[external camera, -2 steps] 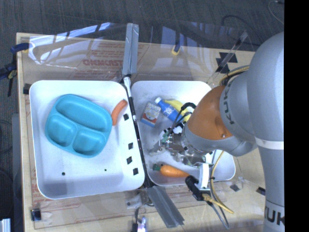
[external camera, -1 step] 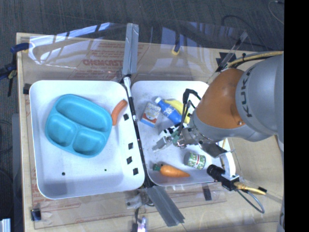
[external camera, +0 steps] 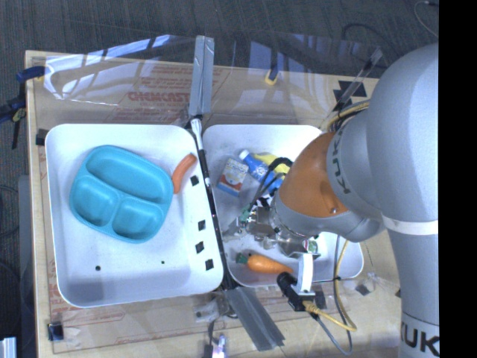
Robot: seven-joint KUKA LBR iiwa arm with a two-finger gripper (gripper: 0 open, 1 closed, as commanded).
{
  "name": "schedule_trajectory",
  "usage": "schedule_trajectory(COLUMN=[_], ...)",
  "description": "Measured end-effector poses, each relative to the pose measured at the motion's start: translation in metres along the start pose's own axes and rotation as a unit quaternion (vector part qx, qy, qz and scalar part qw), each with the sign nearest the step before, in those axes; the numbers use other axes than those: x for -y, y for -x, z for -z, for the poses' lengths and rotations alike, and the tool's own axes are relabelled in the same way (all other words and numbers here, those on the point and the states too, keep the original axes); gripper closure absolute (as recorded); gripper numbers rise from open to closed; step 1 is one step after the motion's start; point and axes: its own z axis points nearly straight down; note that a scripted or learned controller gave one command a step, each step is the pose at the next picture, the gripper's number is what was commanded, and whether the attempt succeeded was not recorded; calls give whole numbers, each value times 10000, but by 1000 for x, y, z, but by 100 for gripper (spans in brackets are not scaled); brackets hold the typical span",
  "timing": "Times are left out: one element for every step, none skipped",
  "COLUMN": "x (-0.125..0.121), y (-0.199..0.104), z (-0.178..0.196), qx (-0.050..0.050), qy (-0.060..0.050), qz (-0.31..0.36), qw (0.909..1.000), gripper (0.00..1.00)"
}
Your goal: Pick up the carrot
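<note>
Grey KUKA arm with orange wrist band (external camera: 320, 181) enters from the right and covers most of the right-hand bin. Wooden-topped surface (external camera: 112, 77) carries two shallow white plastic bins side by side, touching along their inner walls.

Left white bin (external camera: 112, 282): holds a blue three-compartment plastic tray (external camera: 119, 192), lying flat toward the bin's far left part. An orange sausage-shaped toy (external camera: 182, 171) lies tilted just beside the tray's far right edge, close to the bin's right wall.

Right white bin (external camera: 223, 136): a small white-and-blue carton (external camera: 232, 176) lies near the far left corner, with a blue and yellow packet (external camera: 262, 164) just beside it, partly under the arm.

Gripper (external camera: 264, 226) hangs low over the middle of the right bin, below the orange band; metal parts visible, but whether it is released or clenched cannot be told from this view.

Orange carrot with green tip (external camera: 261, 263) lies on the floor of the right bin near its near edge, roughly level, green end pointing left. It sits just beside the gripper's near side; nothing is seen clamped around it.

A black-and-white fitting (external camera: 302, 278) on the arm overlaps the carrot's right end.
</note>
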Motion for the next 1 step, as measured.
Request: schedule_trajectory(x=[-5], y=[13], z=[78], qx=[-12], qy=[4], qz=[2289], qw=[9734], gripper=[0])
